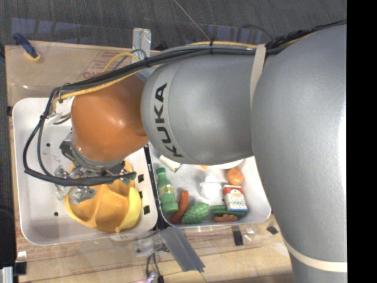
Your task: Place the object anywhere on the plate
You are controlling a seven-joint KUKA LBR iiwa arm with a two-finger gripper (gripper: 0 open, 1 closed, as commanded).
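A yellow plate (109,211) lies tilted in the front part of the left bin (35,217), partly under the arm. My gripper (88,173) hangs just above the plate's far edge, and the orange band and wrist hide most of it. I cannot make out any object between its fingers.
The right bin (259,202) holds a green bottle (166,192), a red sausage-like piece (181,204), a green leafy item (196,213), a white object (211,188), an orange ball (235,175) and a small carton (235,198). The grey arm (235,111) covers most of both bins.
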